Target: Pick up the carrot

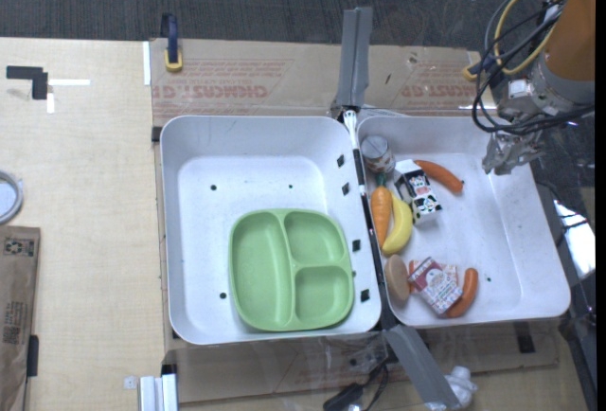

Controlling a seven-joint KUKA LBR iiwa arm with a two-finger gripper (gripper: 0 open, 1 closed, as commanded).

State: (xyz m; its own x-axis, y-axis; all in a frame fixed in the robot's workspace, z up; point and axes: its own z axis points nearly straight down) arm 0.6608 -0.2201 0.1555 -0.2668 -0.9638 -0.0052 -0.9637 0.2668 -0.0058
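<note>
Carrot (pixel 381 213) lies in the right bin (pixel 530 248), against that bin's left wall, its orange body running along the wall with the green end uppermost. It sits well to the left of the gripper (pixel 508 158) and lower in the camera view, touching the banana (pixel 401 224) that curves along its right side.

The gripper hangs at the right bin's upper right edge, over bare white floor, with cables (pixel 516 16) looped above it. Its metal tip is small and blurred, so I cannot tell whether the jaws are spread or pressed together; nothing is seen between them.

Closest to the jaws, to their left, lies an orange-red pepper-like piece (pixel 440 175), apart from them. Further left is a small black-and-white carton (pixel 418 192), and beyond it a can (pixel 376 153) near the bin's upper left corner, just above the carrot.

Below and left of the jaws, near the bin's front wall, sit a red-and-white packet (pixel 434 284), a sausage (pixel 464 293) curved along its right side, and a brown rounded item (pixel 396 276) to its left.

Far left of the jaws, in the left bin (pixel 189 210), rests a green divided plate (pixel 291 269).
</note>
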